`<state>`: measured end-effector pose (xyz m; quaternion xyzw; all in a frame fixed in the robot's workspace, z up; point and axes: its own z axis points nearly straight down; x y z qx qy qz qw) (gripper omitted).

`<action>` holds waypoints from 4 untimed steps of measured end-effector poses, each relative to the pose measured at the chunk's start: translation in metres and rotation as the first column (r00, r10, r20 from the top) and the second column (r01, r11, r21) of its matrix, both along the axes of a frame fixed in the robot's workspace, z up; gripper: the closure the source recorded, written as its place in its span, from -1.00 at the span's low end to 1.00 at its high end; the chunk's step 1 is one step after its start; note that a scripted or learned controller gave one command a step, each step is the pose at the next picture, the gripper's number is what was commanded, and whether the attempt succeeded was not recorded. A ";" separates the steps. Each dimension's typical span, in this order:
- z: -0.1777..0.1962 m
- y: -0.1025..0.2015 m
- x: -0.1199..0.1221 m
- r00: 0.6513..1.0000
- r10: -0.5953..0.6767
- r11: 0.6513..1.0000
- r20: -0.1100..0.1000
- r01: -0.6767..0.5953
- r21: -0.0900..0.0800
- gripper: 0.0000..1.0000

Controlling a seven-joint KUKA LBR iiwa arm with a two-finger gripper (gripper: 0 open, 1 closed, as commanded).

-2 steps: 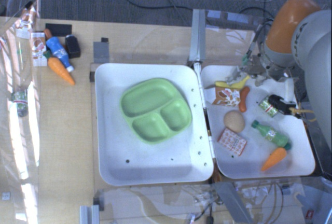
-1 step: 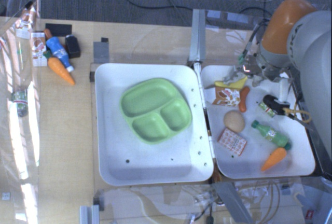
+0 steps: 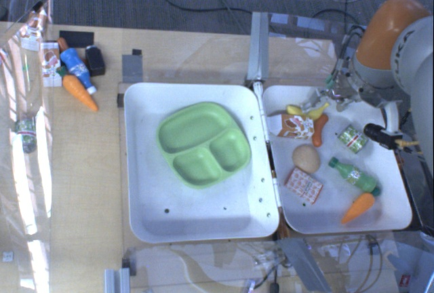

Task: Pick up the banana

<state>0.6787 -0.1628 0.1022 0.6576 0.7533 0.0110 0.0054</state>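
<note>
A pale green sectioned plate (image 3: 203, 144) is lying in a white bin (image 3: 146, 217). A yellow banana (image 3: 306, 110), orange carrot (image 3: 357, 208), green bottle (image 3: 353, 175) and tan egg (image 3: 306, 158) are sitting in the other white bin (image 3: 400, 213).

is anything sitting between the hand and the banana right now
Nothing visible does. The hand hangs over the far end of the right bin, just right of the banana. A sausage and a small carton touch the banana's near side, crowding the grasp.
</note>
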 end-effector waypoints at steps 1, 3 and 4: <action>0.000 0.003 0.000 0.999 -0.040 0.999 0.005 0.040 -0.007 -1.00; -0.014 0.020 -0.007 0.981 -0.195 0.981 -0.013 0.195 -0.009 -1.00; -0.002 0.021 -0.005 0.982 -0.191 0.982 -0.008 0.191 -0.009 1.00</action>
